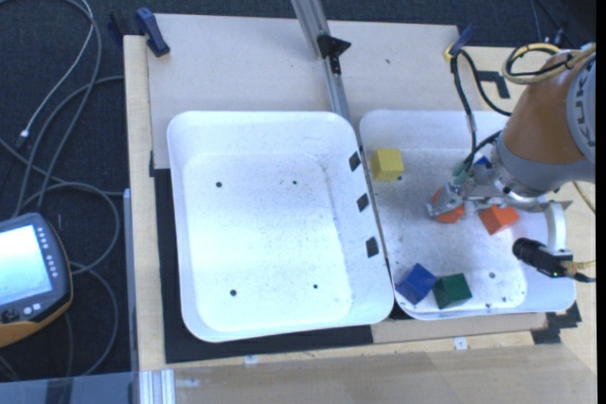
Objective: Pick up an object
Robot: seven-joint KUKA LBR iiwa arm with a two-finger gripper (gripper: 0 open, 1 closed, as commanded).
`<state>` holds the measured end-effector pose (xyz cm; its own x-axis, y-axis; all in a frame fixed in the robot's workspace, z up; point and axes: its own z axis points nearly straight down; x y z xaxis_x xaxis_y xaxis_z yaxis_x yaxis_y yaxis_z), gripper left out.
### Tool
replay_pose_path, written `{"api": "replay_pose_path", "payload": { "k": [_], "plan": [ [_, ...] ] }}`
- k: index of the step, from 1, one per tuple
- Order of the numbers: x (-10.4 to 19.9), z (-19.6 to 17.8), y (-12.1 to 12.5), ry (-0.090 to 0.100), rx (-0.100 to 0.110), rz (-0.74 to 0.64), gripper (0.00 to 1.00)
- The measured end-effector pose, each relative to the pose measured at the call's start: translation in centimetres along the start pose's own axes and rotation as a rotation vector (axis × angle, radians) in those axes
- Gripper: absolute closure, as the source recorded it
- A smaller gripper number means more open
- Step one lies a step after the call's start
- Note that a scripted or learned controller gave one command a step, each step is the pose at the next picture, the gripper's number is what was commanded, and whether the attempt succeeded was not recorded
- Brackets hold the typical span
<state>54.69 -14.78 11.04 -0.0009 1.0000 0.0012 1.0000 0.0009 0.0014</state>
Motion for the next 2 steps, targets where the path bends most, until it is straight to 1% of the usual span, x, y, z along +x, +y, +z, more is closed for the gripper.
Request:
{"api": "replay_pose_path", "payload": {
  "k": [1,2],
  "plan": [
    [8.7,-9.4,2.8,0.001,-0.009,-0.009,1.00],
    [17.7,-8.9,-3.3,0.004,0.008,-0.008,1.00]
  ]
}}
